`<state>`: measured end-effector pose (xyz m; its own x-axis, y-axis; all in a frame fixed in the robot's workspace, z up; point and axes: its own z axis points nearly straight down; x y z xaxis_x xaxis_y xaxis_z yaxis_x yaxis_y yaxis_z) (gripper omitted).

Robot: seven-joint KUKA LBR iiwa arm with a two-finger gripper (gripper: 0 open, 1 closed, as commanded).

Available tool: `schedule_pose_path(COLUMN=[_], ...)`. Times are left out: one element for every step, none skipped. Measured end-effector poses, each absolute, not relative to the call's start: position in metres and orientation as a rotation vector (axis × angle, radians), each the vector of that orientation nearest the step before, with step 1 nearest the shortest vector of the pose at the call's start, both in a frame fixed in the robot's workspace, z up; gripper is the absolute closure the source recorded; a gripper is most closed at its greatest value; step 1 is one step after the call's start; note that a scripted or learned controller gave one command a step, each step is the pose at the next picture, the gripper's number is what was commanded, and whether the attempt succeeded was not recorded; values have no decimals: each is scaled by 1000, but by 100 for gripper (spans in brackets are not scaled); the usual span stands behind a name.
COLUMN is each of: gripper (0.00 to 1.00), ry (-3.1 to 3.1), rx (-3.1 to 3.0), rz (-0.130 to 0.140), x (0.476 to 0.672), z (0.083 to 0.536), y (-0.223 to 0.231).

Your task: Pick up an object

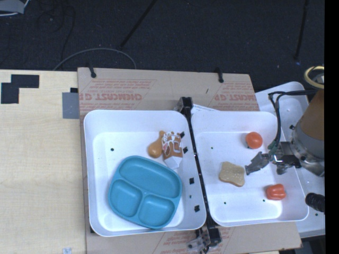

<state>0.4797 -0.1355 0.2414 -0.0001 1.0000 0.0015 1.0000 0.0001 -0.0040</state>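
Over the right bin [296, 216], I see my gripper [253, 164] beside a biscuit [232, 174]; its opening I can't tell. Left bin [95, 194] holds a tray [144, 191].

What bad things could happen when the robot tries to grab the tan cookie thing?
The tan cookie lies flat on the floor of the right bin, so the gripper, right beside its edge, might just push it along instead of lifting it. A push could slide it toward the divider between the bins. The orange ball and the red piece sit close to the arm, so a sweep might knock them.
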Motion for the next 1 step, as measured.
schedule_pose_path(gripper=[0], ry=[-2216], rx=[-2217], rz=[6], x=[476], z=[198], y=[-137])
